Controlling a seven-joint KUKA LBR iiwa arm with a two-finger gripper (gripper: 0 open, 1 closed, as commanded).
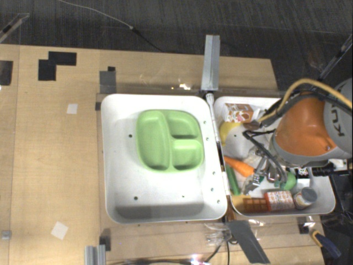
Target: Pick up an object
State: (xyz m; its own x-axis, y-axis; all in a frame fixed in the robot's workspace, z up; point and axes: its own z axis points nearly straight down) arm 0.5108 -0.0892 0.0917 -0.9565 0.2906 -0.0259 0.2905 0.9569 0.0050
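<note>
two shallow white bins sit side by side on the wooden bench. the left bin (118,203) carries a light green plastic plate with compartments (168,139), and the right bin (325,203) is crowded: an orange plastic carrot (240,166), a yellow rounded toy (228,130), a small printed carton (238,114) and a lying bottle with a red label (281,199). the gripper (262,178) hangs low above the carrot, probably to take it. whether it is closed i cannot tell.

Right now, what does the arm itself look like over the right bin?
The grey KUKA arm carries a rounded orange band, part of black "KU" lettering on its grey shell, and yellow and black cables looping over it. Below sits a dark metal two-finger gripper.
</note>
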